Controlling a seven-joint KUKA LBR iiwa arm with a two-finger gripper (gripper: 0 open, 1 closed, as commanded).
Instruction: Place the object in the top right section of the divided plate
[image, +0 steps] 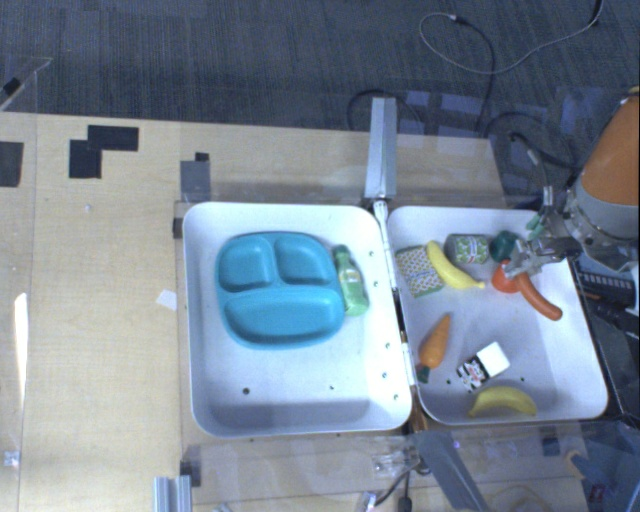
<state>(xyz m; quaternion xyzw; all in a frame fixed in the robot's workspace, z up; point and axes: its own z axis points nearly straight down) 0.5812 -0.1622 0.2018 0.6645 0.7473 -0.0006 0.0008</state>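
The jaws (527, 257) are seen low over the right bin (590, 385), beside the upper end of the red-orange sausage (533, 294); whether they are spread or pressed together cannot be told (the tips are blurred). Just to their left a dark green can (467, 248) and a yellow banana (450, 267) are found. Far to the left, in the left bin (205, 400), the blue divided plate (278, 288) is set, a green bottle (350, 281) touching its right edge.
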